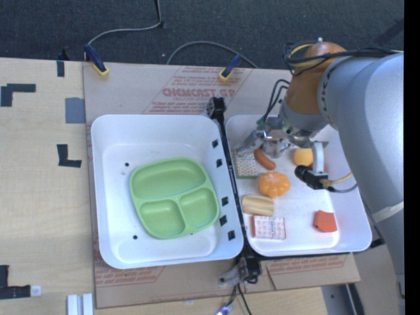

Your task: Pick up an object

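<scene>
Item: arm (367, 123), grey with an orange band, reaching in from the view's right and hanging over the far part of the right bin (348, 241). Gripper (268, 139): sitting low over the bin's far left corner; whether it is spread or pressed together cannot be told, as the wrist is covering it from above. Nothing is showing as held. Sausage (265, 159): lying just under the gripper on the camera's side, slanted, very close to it; whether they are touching cannot be told. Green packet (247, 167): lying flat just beside the sausage, on the gripper's near-left side, against the bin's left wall. Orange fruit (273, 184): sitting nearer the camera than the gripper, just past the sausage. Yellow piece (302, 156): resting to the view's right of the gripper, partly under the wrist. Roll (258, 205): lying beyond the orange fruit as seen from the gripper, toward the camera. Red packet (269, 227): lying flat next to the roll, farthest from the gripper on that line, near the bin's front rim. Red block (325, 221): standing well apart from the gripper, toward the near right corner. Left bin (111, 176): lying to the view's left of the gripper, across the shared wall, and holding a green plate (174, 197) with three compartments, well apart from the gripper.
</scene>
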Robot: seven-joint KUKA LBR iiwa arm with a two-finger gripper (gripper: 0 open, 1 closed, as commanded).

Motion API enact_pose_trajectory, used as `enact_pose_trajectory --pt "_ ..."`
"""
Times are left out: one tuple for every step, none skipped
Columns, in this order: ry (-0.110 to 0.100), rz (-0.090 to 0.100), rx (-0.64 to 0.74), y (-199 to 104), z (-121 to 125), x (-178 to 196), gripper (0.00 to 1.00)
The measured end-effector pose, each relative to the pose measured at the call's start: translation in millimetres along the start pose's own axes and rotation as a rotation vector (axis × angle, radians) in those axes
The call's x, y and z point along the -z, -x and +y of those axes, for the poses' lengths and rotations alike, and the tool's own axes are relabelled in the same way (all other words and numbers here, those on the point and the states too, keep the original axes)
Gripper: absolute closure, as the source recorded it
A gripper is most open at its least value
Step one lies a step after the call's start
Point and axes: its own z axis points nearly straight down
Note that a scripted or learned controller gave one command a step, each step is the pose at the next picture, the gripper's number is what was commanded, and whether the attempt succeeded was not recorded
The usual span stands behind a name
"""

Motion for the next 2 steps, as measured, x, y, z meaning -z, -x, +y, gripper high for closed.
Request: enact_pose_trajectory --pt "0.005 0.001 0.000 -1 2 12 1.00" --pt "-0.004 0.000 0.001 -86 -54 95 1.00"
